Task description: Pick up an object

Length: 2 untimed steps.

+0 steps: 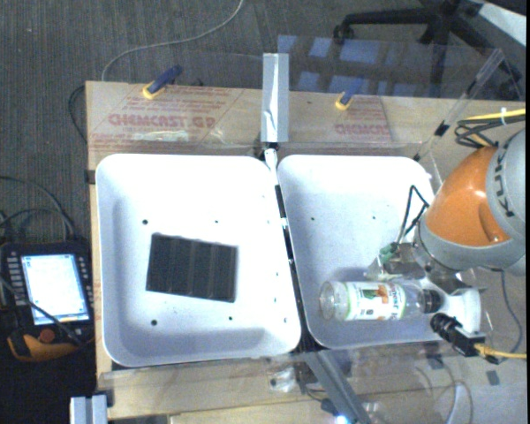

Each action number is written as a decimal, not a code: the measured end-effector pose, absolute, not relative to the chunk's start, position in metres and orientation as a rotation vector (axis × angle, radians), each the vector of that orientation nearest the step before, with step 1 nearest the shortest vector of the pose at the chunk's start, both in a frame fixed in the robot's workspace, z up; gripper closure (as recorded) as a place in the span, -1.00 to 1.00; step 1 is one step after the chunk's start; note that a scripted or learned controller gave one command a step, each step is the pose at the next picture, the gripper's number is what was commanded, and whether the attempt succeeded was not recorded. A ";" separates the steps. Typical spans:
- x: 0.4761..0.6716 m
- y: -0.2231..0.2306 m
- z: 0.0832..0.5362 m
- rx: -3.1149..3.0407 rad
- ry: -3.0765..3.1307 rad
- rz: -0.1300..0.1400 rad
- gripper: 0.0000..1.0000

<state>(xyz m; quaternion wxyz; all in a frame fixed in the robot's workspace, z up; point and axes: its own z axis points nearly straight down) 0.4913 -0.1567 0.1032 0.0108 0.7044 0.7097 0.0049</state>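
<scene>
A clear plastic bottle (pixel 368 300) with a green, white and orange label lies on its side near the front wall of the right bin (pixel 344 193), its base pointing left. A flat black rectangular pad (pixel 193 268) rests on the floor of the left bin (pixel 124 193). My gripper (pixel 406 270) hangs below the orange band of the arm (pixel 466 212), low in the right bin, just above the bottle's right, neck end. Wrist hardware and cables hide how it meets the bottle.
The two bins meet at a ridge (pixel 284 237) down the middle. A handheld controller with a lit screen (pixel 46 290) sits off the bench at left. Cables and a white fitting (pixel 464 318) crowd the right bin's front right corner.
</scene>
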 end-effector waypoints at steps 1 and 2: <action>0.500 -0.183 0.126 1.823 2.559 -0.005 1.00; 0.500 -0.138 0.207 1.907 2.495 -0.001 1.00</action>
